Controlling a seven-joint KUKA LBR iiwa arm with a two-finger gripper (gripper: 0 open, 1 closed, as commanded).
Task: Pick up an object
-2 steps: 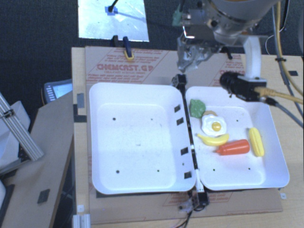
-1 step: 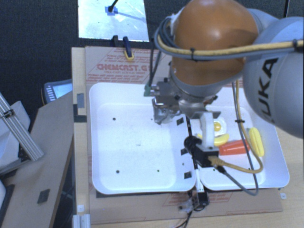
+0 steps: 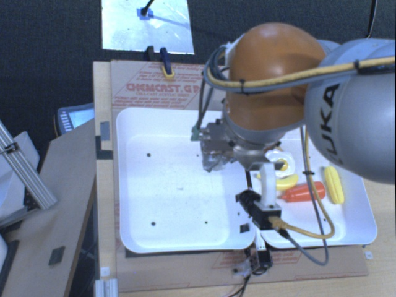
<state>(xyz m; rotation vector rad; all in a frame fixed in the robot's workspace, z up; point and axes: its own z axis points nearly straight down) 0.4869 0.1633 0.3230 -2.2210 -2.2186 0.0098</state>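
Observation:
The grey arm with its orange band (image 3: 272,73) reaches in from the right and hangs over the seam between the two white bins. Its gripper (image 3: 212,158) sits low over the right side of the left bin (image 3: 161,190), seen from behind, and nothing shows in its grasp. In the right bin (image 3: 359,221) lie an orange-red object (image 3: 303,192), a long yellow object (image 3: 334,184), a curved yellow piece (image 3: 286,182) and a white and yellow ring-shaped item (image 3: 282,164). The arm hides part of that bin.
A cable (image 3: 303,231) and a black connector (image 3: 257,210) hang from the wrist over the bins' shared edge. The bins rest on a cardboard sheet (image 3: 154,86). A shiny plate (image 3: 145,17) lies behind, and a metal rail (image 3: 21,166) stands at the left.

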